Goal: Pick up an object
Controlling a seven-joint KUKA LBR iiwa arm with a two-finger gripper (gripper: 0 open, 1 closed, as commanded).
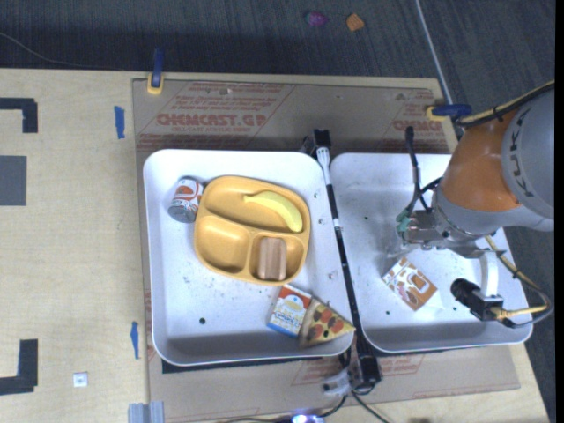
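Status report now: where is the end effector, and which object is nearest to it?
End effector low over right bin. Small brown-white packet just below it, lying flat on bin floor, not held. Arm's black cable beside packet; nothing on top of it.

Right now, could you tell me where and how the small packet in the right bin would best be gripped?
The small packet lies flat and skewed on the right bin floor, apart from the walls. Probably best to descend from straight above and pinch across its narrower width, fingers turned to match its diagonal edges.
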